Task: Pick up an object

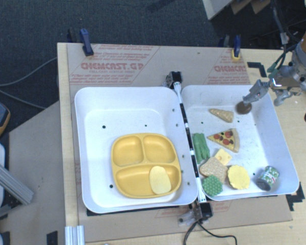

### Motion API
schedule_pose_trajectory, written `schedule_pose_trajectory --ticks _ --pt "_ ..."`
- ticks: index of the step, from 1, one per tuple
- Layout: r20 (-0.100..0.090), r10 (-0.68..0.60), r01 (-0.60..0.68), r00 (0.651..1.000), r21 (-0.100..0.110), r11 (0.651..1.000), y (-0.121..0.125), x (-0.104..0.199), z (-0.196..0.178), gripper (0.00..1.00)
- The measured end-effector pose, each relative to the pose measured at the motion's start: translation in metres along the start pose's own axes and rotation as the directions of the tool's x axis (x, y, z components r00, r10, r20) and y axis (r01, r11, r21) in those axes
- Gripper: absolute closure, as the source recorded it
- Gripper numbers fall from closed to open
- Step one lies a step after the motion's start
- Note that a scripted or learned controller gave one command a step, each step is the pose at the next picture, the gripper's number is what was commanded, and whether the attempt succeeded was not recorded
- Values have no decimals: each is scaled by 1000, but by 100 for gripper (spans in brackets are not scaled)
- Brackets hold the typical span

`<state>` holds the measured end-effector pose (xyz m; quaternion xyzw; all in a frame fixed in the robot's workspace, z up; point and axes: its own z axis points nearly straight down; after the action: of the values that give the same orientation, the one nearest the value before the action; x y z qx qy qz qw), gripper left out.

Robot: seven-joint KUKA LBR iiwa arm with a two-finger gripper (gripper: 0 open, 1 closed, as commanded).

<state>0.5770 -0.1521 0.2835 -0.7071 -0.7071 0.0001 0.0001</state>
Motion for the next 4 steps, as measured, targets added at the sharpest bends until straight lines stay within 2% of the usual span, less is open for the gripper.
schedule_pose_trajectory --ticks 1,2,3,4 --pt "-3 1 -1 1000 10 1000 -31 16 206 0" --pt "4 0 0 1000 -6 1000 25 -31 198 0" --pt "-4 -4 4 1000 4 1000 -9 35 199 0" --pt "1 -3 3 1000 -5 1000 34 36 199 0"
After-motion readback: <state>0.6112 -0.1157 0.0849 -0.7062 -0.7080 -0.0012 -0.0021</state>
